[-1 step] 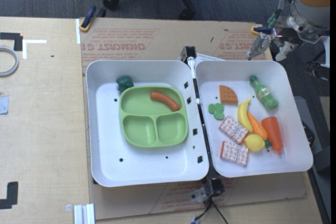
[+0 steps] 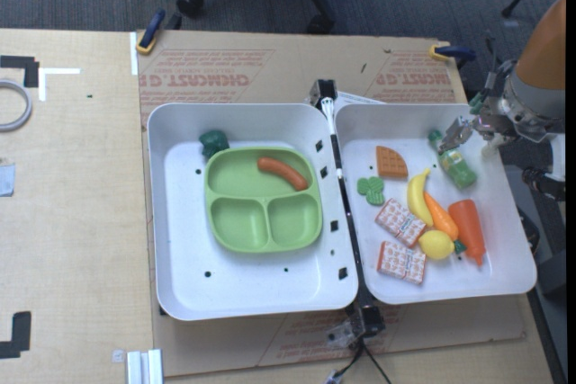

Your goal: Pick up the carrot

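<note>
Reaching in from the right, the arm is cut off by the frame edge, and its claw hovers over the right bin's upper right corner; whether it is released or clenched I cannot tell. Close under it lies a green object, too blurred to name. The carrot lies near the bin's right wall, touching a smaller orange vegetable beside the banana and lemon. Bare floor stays open above them.
</note>
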Controlling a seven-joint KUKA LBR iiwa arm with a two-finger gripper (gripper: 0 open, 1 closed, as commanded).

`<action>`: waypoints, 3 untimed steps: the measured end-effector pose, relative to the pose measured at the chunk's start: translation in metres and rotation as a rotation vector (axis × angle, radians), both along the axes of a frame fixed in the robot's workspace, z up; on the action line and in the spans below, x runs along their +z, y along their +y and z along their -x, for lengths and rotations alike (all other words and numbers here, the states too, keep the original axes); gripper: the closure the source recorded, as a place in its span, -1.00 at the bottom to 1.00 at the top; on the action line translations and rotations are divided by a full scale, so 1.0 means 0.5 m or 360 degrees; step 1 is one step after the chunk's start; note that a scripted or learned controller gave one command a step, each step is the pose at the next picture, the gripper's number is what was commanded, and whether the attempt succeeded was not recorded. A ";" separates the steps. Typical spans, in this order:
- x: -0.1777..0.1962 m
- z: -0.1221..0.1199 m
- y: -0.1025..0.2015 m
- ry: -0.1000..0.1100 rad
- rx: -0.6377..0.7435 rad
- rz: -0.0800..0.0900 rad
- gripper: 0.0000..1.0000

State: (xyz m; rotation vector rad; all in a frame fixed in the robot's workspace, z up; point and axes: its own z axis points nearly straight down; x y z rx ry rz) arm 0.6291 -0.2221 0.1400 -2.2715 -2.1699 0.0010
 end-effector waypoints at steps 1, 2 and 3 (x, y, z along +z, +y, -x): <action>-0.095 0.096 0.109 0.0000 -0.0006 0.0000 -1.00; -0.095 0.142 0.119 0.0000 0.0066 -0.0001 -1.00; -0.074 0.139 0.118 -0.0006 0.0062 0.0001 1.00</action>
